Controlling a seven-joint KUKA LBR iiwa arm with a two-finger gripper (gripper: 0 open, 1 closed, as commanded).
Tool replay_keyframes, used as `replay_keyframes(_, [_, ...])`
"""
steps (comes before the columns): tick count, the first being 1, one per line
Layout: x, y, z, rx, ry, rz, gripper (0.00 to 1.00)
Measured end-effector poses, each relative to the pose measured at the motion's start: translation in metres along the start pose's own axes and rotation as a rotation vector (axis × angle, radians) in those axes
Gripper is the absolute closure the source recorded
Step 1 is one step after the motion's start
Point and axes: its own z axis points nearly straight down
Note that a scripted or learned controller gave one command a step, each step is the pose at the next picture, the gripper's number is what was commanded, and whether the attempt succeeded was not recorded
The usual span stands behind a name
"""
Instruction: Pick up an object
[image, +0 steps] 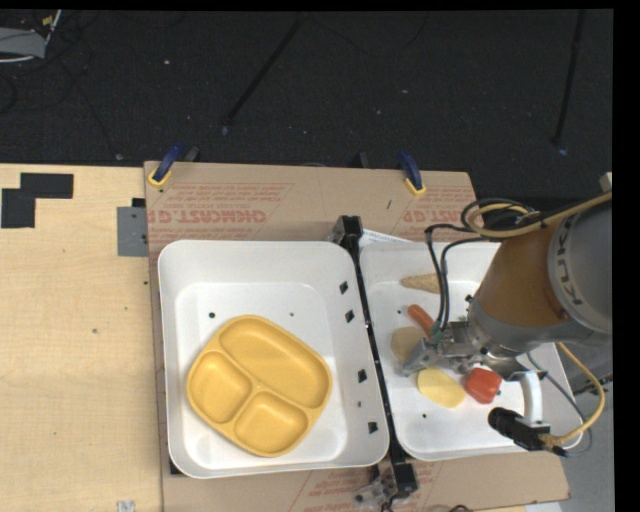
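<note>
My gripper (421, 358) hangs low over the right bin (470, 448), near its left wall, and I cannot tell from here whether it is apart or together, or whether it has anything in it. The things to pick up lie around it. A pale yellow lump (441, 389) sits just beside it at five o'clock. A tan round piece (402, 345) is at ten o'clock, touching or nearly so. An orange stick (420, 318) lies at twelve o'clock, with a tan cone (421, 283) further out the same way. A red piece (484, 384) rests at four o'clock, beyond the yellow lump. In the left bin (250, 262), at nine o'clock and well apart, lies a yellow divided plate (258, 384).
</note>
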Motion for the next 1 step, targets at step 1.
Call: replay_keyframes(1, [-0.0013,0.001,-0.0124,-0.004,-0.001,0.002,1.0])
